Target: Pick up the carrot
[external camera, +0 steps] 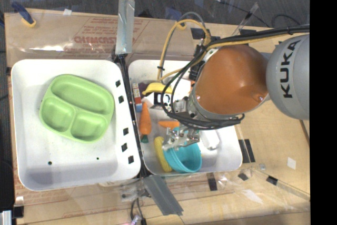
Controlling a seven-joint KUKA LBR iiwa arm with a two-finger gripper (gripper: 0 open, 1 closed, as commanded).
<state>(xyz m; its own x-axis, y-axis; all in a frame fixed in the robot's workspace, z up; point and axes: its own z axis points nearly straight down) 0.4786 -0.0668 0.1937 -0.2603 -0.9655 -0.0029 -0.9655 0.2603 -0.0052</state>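
Note:
The carrot (145,120) is a slim orange piece lying lengthwise by the left wall of the right bin (231,160). My gripper (181,137) hangs low over the middle of that bin, a little right of the carrot and just above a blue cup (185,159). A gap of bin floor separates the gripper from the carrot. A short orange piece (168,124) shows right at the gripper's upper edge; I cannot tell what it is. The arm's orange band (229,81) hides much of the bin's right half.
A yellow curved item (160,154) lies beside the blue cup. Another yellow object (153,87) and small items sit at the bin's far left corner. The left bin (26,113) holds a green divided plate (78,107). Cables (176,39) loop above the right bin.

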